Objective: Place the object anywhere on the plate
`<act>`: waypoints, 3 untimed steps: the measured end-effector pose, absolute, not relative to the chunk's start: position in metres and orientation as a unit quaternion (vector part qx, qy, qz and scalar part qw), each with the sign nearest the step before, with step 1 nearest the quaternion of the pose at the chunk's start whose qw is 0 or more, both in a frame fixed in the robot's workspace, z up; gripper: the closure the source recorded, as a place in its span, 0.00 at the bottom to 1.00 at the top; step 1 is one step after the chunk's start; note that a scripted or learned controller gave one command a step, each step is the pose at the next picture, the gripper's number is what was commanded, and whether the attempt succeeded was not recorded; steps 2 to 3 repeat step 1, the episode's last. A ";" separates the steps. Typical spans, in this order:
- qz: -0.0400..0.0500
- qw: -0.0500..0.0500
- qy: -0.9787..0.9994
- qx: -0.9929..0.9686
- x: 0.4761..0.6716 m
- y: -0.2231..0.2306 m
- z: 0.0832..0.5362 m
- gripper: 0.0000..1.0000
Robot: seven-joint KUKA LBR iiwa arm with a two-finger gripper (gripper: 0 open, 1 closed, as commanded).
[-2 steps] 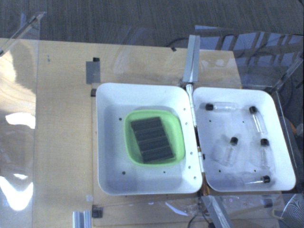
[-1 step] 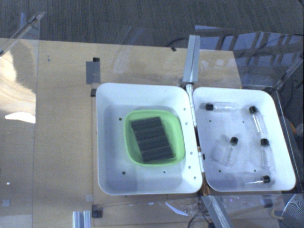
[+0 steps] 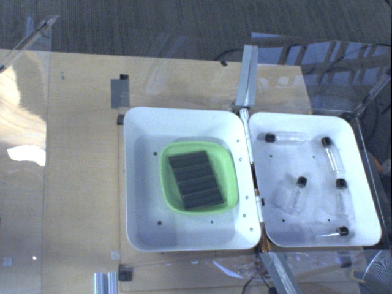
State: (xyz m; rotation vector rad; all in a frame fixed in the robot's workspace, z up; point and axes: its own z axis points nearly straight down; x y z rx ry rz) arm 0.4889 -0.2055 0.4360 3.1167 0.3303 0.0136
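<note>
A green square plate (image 3: 168,185) rests in the left white bin (image 3: 141,158). On the plate lies a dark grey ribbed rectangular block (image 3: 195,179), turned slightly off square. Several clear vials with black caps lie scattered in the right white bin (image 3: 361,164): one near the back (image 3: 285,138), one along the right side (image 3: 331,154), one in the middle (image 3: 294,195) and one at the front (image 3: 327,231).
A metal bracket (image 3: 247,75) stands behind the seam between the two bins. The wooden bench (image 3: 61,164) spreads out to the left. A clear panel and cables sit at the back right.
</note>
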 end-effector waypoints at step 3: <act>0.004 0.004 0.105 0.994 0.489 -0.205 0.436 0.00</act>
